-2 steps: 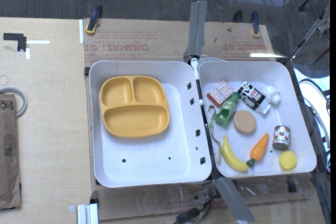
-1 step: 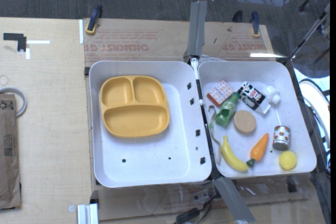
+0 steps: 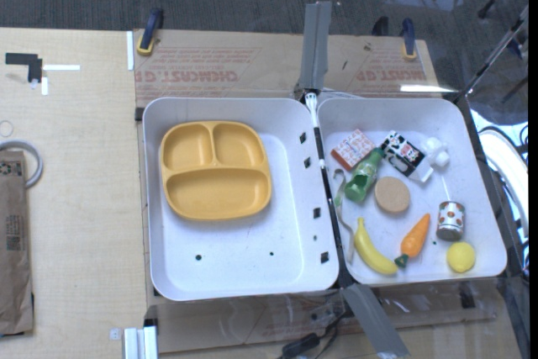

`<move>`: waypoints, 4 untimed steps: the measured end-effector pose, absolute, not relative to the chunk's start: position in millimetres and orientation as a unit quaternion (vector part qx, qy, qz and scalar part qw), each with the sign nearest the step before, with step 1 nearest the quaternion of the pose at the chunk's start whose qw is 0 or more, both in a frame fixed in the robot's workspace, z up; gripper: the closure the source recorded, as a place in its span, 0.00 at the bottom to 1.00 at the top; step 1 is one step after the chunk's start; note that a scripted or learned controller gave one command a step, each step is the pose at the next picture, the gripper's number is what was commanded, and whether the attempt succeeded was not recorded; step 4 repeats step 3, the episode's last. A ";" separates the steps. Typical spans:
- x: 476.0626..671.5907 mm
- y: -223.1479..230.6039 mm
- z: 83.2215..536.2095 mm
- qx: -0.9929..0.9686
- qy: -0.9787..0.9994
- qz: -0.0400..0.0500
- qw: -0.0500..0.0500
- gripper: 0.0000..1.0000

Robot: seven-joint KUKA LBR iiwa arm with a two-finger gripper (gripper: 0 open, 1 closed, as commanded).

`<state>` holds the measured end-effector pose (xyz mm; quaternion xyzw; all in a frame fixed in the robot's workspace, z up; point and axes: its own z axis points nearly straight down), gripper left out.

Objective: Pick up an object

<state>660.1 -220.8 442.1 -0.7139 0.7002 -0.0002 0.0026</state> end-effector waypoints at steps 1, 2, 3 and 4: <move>638.4 -213.1 441.3 -0.833 0.553 0.001 0.002 1.00; 659.7 -213.8 440.7 -0.898 0.440 0.001 0.002 1.00; 660.2 -204.0 441.3 -0.949 0.314 0.000 0.002 1.00; 660.2 -204.0 441.3 -0.949 0.314 0.000 0.002 1.00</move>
